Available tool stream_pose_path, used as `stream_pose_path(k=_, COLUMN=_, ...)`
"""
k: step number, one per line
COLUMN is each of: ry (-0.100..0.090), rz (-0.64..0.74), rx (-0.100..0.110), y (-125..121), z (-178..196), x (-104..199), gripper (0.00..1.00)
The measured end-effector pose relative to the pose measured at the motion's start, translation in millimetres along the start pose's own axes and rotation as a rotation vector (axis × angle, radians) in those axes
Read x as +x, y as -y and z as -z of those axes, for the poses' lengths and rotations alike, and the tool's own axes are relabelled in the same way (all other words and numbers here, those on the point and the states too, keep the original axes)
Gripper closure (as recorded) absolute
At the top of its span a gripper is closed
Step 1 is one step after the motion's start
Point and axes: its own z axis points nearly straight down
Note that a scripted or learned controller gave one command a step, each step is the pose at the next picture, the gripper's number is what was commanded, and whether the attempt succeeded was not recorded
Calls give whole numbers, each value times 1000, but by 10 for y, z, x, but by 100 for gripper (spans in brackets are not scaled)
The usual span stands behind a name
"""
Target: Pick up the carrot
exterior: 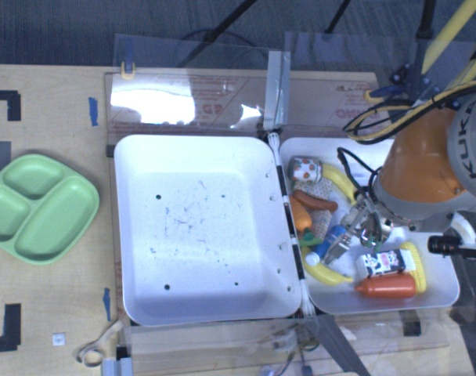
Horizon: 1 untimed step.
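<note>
The carrot (302, 221) is a short orange piece lying near the left wall of the right bin (441, 292). Just above it lies a reddish-brown sausage-like item (314, 202). My gripper (344, 240) reaches down into the middle of the right bin, a little right of and below the carrot. It hangs over a blue item (321, 251) and a pale wrapper. The grey arm with its orange band (422, 163) covers the bin's upper right part.
The right bin also holds a small can (304, 168), a yellow banana (337, 183), a second yellow piece (326, 273), a red item (387, 287) and a yellow bottle with a black-and-white label (381, 263). The left bin (144, 155) adjoins it. A green divided plate (41, 207) sits far left.
</note>
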Motion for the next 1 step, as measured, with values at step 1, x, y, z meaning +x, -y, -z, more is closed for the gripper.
stream_pose_path(k=1, ry=19, rz=11, rx=-12, y=73, z=-160, x=57, gripper=0)
